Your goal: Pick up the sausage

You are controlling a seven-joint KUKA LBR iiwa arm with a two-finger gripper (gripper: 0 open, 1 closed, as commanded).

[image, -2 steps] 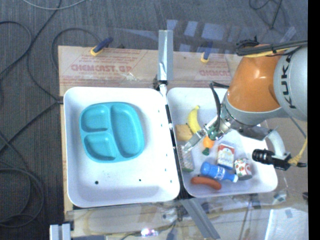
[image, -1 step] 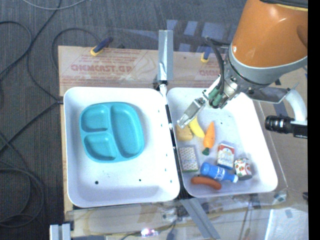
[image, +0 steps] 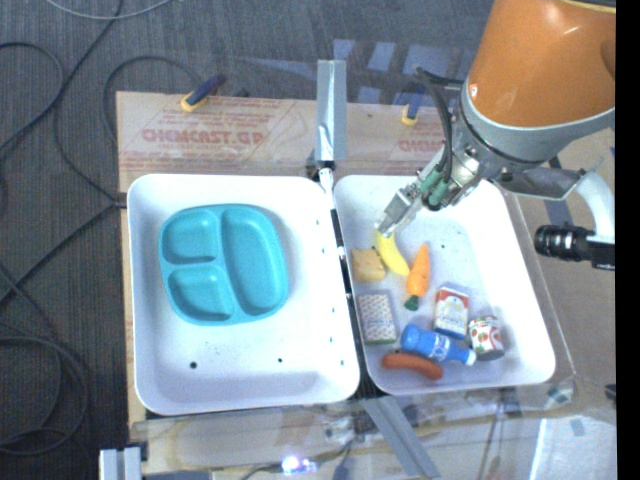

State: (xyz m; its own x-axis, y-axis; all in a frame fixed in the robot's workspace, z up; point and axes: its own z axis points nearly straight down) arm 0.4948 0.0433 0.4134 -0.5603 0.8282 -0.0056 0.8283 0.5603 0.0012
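Sausage [image: 412, 365]: lies flat near the front edge of the right bin [image: 525, 268], red-brown, just in front of a blue bottle [image: 436, 344] and touching or nearly touching it.
Gripper [image: 390, 220]: hangs over the rear left part of the right bin, well apart from the sausage, its tip just above a yellow banana [image: 393, 255].
Fingers: whether they are released or clenched I cannot tell; nothing shows between them.
Arm [image: 540, 48]: grey with an orange band, reaching in from the right, above the right bin's rear.
Right bin contents: banana beside an orange carrot [image: 418, 273]; a pale yellow block [image: 367, 264] left of the banana; a grey patterned card [image: 377, 317] near the left wall; a red and white carton [image: 452, 311] and a small can [image: 486, 336] toward the right front.
Left bin [image: 150, 368]: holds a blue divided tray [image: 225, 263], lying flat.
Counter [image: 150, 128]: brown board under both bins.
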